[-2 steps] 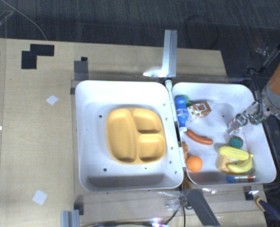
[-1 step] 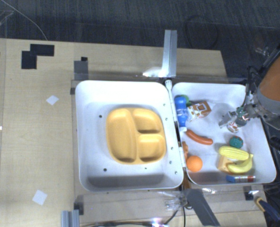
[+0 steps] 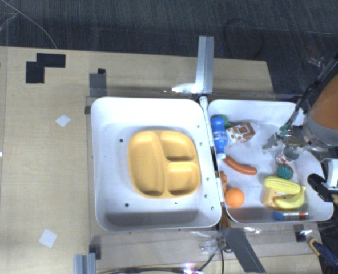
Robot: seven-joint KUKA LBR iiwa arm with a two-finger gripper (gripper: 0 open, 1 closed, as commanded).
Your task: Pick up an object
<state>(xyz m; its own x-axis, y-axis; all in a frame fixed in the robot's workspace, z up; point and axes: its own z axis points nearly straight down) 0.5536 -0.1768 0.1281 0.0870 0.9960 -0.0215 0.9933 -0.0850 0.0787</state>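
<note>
tool [image 3: 285, 153] low in right bin [image 3: 260, 116], grip state cannot tell | teal ball [image 3: 284, 172] just below it, near corn [image 3: 282, 184] | sausage [image 3: 240, 166] mid-bin | yellow tray [image 3: 162, 163] in left bin [image 3: 109, 153]

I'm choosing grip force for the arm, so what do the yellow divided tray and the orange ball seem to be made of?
Yellow divided tray: looks like moulded plastic, smooth with a soft sheen, judging by its rounded compartment walls and even colour. Orange ball: probably plastic or rubber, matte and uniformly coloured; too small here to tell which.
</note>
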